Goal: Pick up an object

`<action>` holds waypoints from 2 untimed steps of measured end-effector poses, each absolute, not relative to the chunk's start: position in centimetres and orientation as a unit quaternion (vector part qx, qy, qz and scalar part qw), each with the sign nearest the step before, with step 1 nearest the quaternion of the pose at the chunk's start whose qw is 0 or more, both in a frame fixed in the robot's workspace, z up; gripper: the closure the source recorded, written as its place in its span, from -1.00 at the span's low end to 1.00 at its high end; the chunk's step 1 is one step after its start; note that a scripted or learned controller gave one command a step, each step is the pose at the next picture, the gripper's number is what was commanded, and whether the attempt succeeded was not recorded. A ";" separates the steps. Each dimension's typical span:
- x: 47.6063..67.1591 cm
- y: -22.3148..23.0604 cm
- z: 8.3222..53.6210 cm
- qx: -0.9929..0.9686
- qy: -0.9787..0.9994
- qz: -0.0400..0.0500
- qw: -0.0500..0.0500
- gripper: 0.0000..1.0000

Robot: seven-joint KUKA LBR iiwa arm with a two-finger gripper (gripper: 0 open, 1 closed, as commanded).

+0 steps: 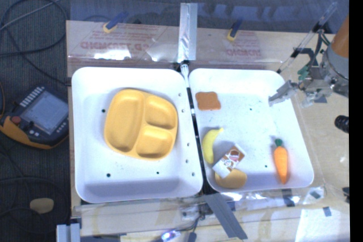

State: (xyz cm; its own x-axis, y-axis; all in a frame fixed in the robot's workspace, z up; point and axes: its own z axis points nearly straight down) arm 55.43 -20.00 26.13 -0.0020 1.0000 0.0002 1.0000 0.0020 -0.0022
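Hovering at the right rim of the right bin (295,122), the end effector (282,93) is pointing its grey tip down and left over the bin's upper right corner; whether it is spread or closed cannot be told from this angle, and nothing is showing between its tips. Its arm (340,51) is reaching in from the right, with thin rods and cabling crowding the wrist.

On the surface (329,178), the left bin (85,139) is carrying a yellow sectioned tray (142,122) with three compartments, lying well apart from the end effector. The right bin is holding the small items, all lying loose on its floor. An orange carrot (281,160) with a green top is sitting nearest, below the end effector by the right wall. A yellow banana (210,144) is lying near the dividing wall, with a small red-and-white carton (229,159) just beside it; the carton's print is too small to read. A tan bread-like piece (231,179) is touching the carton's lower edge. A flat orange-brown square (208,101) is resting alone near the top left of that bin.

Behind the bins, reversed red lettering is showing through clear sheeting (113,42), unreadable. A handheld control pendant (37,116) is lying on the carpet at the left.
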 end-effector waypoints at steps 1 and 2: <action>56.6 -17.4 10.0 -0.660 -0.751 0.000 0.001 -1.00; 50.6 -10.9 9.2 -0.623 -0.782 -0.001 -0.001 -1.00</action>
State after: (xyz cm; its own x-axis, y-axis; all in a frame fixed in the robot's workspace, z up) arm 50.59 -10.93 9.19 -0.2240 0.9746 0.0003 0.9746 0.2240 0.0020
